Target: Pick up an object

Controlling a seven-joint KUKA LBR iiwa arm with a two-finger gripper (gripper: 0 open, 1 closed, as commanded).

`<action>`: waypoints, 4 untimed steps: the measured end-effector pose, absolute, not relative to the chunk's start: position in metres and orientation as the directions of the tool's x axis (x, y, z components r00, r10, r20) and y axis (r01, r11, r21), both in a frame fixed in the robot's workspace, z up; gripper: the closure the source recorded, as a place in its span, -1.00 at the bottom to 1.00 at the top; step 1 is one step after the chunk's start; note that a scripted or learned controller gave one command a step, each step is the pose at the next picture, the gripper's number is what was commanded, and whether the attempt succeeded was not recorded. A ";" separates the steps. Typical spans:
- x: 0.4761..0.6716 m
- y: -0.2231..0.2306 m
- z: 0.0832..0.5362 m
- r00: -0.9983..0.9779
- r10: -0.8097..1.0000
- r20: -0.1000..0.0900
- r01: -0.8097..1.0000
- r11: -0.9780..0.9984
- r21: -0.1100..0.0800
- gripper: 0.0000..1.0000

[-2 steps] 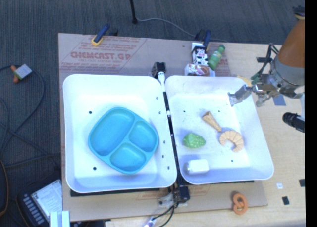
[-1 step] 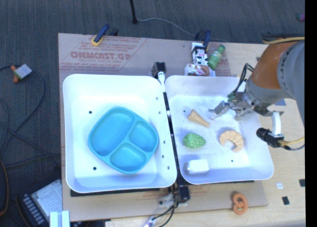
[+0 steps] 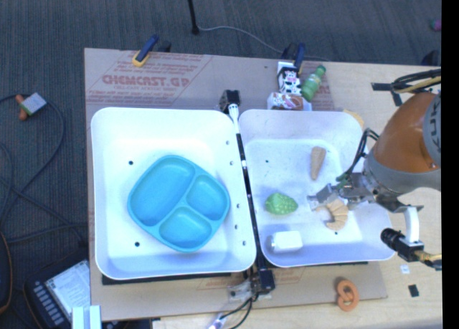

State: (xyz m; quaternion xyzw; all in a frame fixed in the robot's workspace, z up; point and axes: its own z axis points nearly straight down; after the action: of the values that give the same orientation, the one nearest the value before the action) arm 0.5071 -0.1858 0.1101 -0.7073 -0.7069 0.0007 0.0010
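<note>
My gripper (image 3: 331, 198) hangs low over the right part of the right bin (image 3: 301, 121), on the grey arm with its orange band (image 3: 405, 141) reaching in from the right. A tan, curved piece (image 3: 336, 216) lies directly beneath and just in front of the gripper; whether they touch is unclear. A tan cone-shaped piece (image 3: 317, 162) lies a little behind the gripper. A green lumpy object (image 3: 280, 203) rests left of it near the bin's middle. A white block (image 3: 286, 241) sits near the front wall.
The left bin (image 3: 107, 134) holds a blue divided plate (image 3: 179, 202). Behind the right bin stand a green bottle (image 3: 312, 83) and a small carton (image 3: 287, 91). An orange ring (image 3: 347, 293) lies on the bench in front.
</note>
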 end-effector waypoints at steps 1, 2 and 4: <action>0.508 -0.186 0.120 0.000 1.000 0.001 1.000 0.000 0.000 1.00; 0.546 -0.120 0.149 -0.002 1.000 0.000 1.000 0.002 0.000 1.00; 0.640 -0.156 0.178 -0.001 1.000 -0.002 1.000 0.001 0.000 -1.00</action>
State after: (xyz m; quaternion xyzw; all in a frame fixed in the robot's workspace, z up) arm 0.6402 -0.1563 0.1780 -0.7068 -0.7074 0.0009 -0.0008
